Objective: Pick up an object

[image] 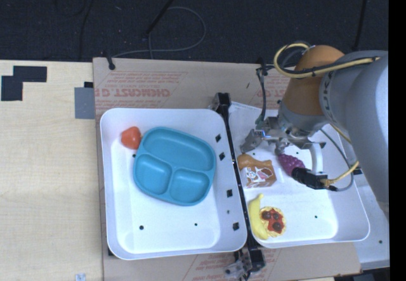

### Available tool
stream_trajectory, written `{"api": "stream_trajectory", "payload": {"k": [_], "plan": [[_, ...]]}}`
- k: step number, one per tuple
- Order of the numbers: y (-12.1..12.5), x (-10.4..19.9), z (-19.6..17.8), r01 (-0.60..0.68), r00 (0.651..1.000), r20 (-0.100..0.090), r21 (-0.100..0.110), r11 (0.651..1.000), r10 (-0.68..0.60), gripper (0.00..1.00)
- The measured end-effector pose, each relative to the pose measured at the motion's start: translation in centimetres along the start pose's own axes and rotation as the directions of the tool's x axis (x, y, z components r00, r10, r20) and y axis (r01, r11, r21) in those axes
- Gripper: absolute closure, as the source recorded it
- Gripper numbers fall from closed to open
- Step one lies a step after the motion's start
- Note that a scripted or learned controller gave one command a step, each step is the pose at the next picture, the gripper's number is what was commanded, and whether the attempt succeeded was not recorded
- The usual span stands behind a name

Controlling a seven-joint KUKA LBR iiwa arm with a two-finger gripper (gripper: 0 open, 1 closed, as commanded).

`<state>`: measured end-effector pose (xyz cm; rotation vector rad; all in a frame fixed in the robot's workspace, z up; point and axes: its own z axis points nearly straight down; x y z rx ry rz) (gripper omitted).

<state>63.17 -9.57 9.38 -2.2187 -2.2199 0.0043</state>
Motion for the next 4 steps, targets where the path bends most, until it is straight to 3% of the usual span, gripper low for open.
{"api": "stream_trajectory", "payload": {"k": [1,2,4], "plan": [[0.0,0.0,0.6,-0.002,1.000,0.000,0.000,1.000,0.002,0.00],[-0.1,-0.1,-0.4,-0.006,1.000,-0.001,0.001,1.000,0.006,1.00],[1.2,-0.6,-10.0,0.000,1.000,0.001,-0.007,1.000,0.000,1.00]]}}
